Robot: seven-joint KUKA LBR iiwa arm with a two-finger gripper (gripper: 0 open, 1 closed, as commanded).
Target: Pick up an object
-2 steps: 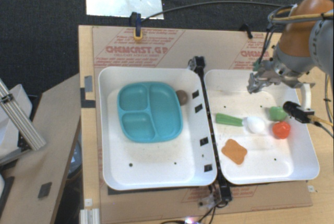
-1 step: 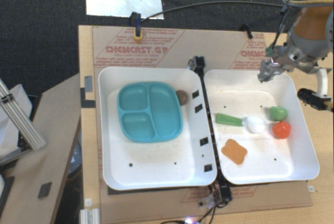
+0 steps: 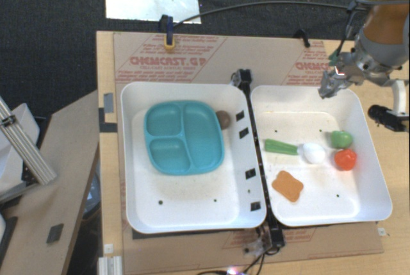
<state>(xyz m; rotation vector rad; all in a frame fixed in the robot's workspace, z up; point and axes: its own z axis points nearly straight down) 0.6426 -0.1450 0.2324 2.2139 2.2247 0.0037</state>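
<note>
- You have two shallow white bins with smooth, glossy plastic walls and rounded corners: the left bin and the right bin, joined along a dark centre seam.
- In the left bin lies a teal divided tray, a rounded square with three moulded compartments and a matte plastic look.
- Just beside that tray's upper right corner sits a small brown ball, dull and round, close to the bin's right wall.
- In the right bin you see a flat green strip, long and narrow, its right end touching a white ball.
- A glossy green rounded piece lies near the right wall, with a red-orange rounded piece just below it.
- An orange, flattish piece with soft wavy edges rests well below the strip, on the bin floor.
- The gripper, grey metal under the orange-banded arm, hovers at the right bin's upper rim, well apart from every object.
- You cannot tell how its pincer stands; nothing shows between it.
</note>
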